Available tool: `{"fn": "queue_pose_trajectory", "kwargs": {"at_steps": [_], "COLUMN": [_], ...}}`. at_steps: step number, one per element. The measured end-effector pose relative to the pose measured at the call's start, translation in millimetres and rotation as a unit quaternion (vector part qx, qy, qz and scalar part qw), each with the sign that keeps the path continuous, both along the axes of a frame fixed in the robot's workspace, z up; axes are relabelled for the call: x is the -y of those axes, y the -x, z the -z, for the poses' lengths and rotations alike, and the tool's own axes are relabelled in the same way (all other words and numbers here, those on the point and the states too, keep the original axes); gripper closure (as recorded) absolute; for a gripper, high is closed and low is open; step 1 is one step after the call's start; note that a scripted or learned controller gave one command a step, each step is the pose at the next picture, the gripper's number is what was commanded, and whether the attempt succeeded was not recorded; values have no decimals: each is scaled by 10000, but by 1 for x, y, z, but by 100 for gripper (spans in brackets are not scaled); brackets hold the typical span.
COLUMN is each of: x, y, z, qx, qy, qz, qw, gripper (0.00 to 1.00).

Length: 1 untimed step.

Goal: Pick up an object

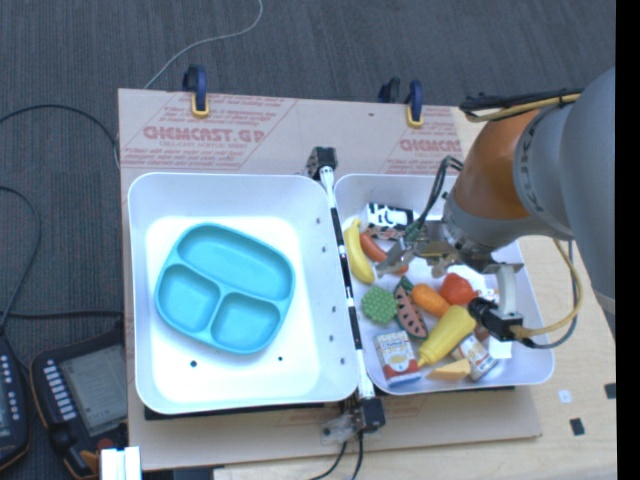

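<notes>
My gripper (415, 251) hangs low in the right bin (530, 366), among a pile of toy foods. Just to its left lie a yellow banana (352, 252) and a red piece (374, 247), which it seems to touch. Below it sit a green bumpy piece (379, 305), a watermelon slice (408, 309), an orange carrot (430, 298) and a red tomato (458, 288). Nearer the front lie a yellow bottle (447, 334) and a small carton (396, 353). The arm's wrist hides part of the bin's right side.
The left bin (150, 368) holds a blue three-compartment plate (224, 286). A black-and-white item (389, 214) lies at the back of the right bin. Two clamps (196, 83) hold the board at the rear. Cables and a pendant (85, 388) lie off the bench to the left.
</notes>
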State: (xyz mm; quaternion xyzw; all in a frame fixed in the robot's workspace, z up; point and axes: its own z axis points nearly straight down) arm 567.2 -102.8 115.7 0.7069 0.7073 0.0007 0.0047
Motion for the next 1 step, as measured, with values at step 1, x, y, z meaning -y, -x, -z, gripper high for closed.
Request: {"fn": "queue_pose_trajectory", "kwargs": {"at_steps": [1], "x": [0], "y": [0], "z": [-9], "qx": [-6], "qy": [0], "qz": [-1], "qw": [10000], "gripper": [100]}}
